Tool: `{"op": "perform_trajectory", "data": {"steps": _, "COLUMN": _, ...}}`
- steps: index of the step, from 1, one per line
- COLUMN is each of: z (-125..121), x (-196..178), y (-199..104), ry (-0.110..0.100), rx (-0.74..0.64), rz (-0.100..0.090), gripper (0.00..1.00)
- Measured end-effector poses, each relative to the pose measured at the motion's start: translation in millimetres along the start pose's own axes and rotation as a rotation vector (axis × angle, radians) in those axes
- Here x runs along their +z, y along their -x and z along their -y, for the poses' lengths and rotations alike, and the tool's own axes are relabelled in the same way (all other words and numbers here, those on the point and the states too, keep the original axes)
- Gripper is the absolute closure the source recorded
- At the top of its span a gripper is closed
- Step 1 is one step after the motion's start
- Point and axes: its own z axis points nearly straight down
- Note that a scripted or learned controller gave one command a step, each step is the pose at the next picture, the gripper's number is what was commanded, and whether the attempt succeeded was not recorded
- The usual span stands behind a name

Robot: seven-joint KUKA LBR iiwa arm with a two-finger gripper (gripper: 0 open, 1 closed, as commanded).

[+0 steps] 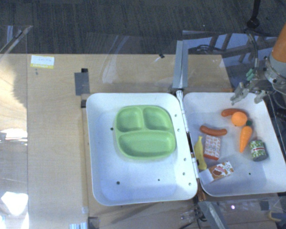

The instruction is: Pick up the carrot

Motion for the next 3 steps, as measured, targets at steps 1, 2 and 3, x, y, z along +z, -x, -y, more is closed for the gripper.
{"op": "perform_trajectory", "data": {"steps": 1, "z": 24.8, "x": 117.1, "y": 7.1, "ry": 0.004, "rx": 0.049, "rz": 0.002, "gripper": 0.0}}
{"op": "perform_trajectory", "data": {"steps": 2, "z": 22.0, "x": 104.0, "y": 6.5, "ry": 0.012, "rx": 0.046, "rz": 0.003, "gripper": 1.0}}
{"op": "perform_trajectory", "data": {"steps": 3, "z": -23.1, "x": -5.1, "y": -59.1, "ry": 0.006, "rx": -0.037, "rz": 0.001, "gripper": 1.0}}
